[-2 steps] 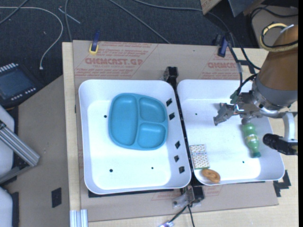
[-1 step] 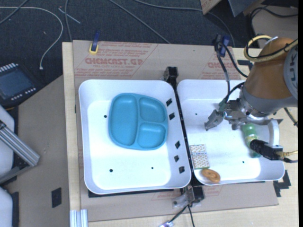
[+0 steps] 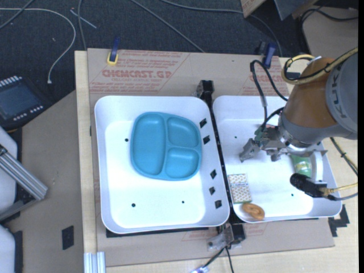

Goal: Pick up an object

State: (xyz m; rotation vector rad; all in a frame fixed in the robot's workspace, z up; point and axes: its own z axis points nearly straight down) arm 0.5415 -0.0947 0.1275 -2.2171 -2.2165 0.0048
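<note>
Near rim, R bin: brown biscuit (image 3: 254, 211) lies right at the near wall of the right bin (image 3: 267, 187), near-left corner.
Next back: patterned packet (image 3: 239, 187) lies flat along the R bin's left wall, just beside the biscuit; can't tell if they touch.
Green item: green packet (image 3: 303, 167) is by the R bin's right wall. I see only part of it, the far end is under the wrist.
Task things: these 3 pieces, all in the R bin, all loose on the floor of it.
Gripper: gripper (image 3: 261, 154) is over the middle of the R bin, pointing down. It is left of the green packet and farther back than the patterned packet.
Pincer: the 2 prongs look spread, w/ bare white bin floor between them, nothing pinched.
Arm pose: arm (image 3: 313, 104) comes in from the right and bends down over the R bin's right half. The orange band is on top, the grey link is cut off by the picture edge.
Hard to make out: I can't judge gripper height over the bin floor from this slant, and the wrist covers the floor below it.
Open room: a bare strip runs betw. gripper and patterned packet. The far-left part of the R bin is bare too.
L bin: left bin (image 3: 153, 201) holds a blue plate (image 3: 166, 145) w/ 3 sections, set toward its far half, w/ bare floor on the near side.
Edges: the bins meet side by side at a seam w/ black clips (image 3: 205, 124).
Far: cardboard-topped bench (image 3: 142, 73), then dark floor (image 3: 170, 16).
</note>
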